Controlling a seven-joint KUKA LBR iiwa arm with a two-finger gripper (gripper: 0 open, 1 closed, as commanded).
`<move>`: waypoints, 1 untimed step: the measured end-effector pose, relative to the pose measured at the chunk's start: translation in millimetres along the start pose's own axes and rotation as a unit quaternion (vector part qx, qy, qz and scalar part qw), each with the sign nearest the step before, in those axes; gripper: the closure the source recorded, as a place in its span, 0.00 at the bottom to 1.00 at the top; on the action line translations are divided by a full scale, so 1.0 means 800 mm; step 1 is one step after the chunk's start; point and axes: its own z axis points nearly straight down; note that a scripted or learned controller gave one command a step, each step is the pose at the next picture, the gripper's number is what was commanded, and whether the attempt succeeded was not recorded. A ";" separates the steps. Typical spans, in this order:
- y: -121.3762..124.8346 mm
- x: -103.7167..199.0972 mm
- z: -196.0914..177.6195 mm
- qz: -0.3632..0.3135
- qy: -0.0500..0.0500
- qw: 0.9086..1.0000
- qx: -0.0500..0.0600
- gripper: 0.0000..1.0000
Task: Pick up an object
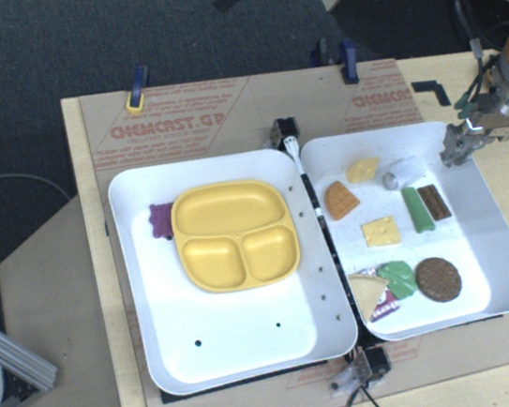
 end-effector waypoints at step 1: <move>-0.016 0.062 0.011 -0.001 0.002 1.000 0.004 1.00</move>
